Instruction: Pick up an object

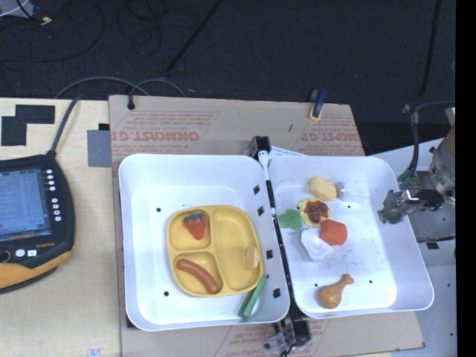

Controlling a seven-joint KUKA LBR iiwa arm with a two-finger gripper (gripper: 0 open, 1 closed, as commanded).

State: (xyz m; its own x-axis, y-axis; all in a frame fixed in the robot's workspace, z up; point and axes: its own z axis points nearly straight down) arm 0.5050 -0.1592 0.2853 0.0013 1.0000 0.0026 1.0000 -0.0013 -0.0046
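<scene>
Objects for picking lie in two white bins on the table. Nearest the camera in the right bin (413, 292) is a toy drumstick (334, 291). Above it lie a white crumpled piece (315, 245), a red-orange piece (333, 232), a green leaf-shaped piece (291, 219), a small yellow piece with a dark red centre (314, 210) and, farthest, a pale yellow piece (323, 188).

The left bin (141, 199) carries a yellow divided plate (227, 236). A toy sausage (198, 274) occupies the near compartment and a toy strawberry (195, 224) the far left compartment. A green stick-shaped piece (251, 300) leans at the plate's near right corner.

Both bins sit on a brown cardboard sheet (223, 129) that covers the table. A handheld control pendant (33, 214) lies at the left, with dark floor and cables beyond the far edge.

The tool (389, 208) stands at the right rim of the right bin. Whether its fingers are apart or together cannot be determined, and nothing is visible in its grip. All right-bin objects lie to its left, well apart from it; the red-orange piece and the pale yellow piece are the closest.
</scene>
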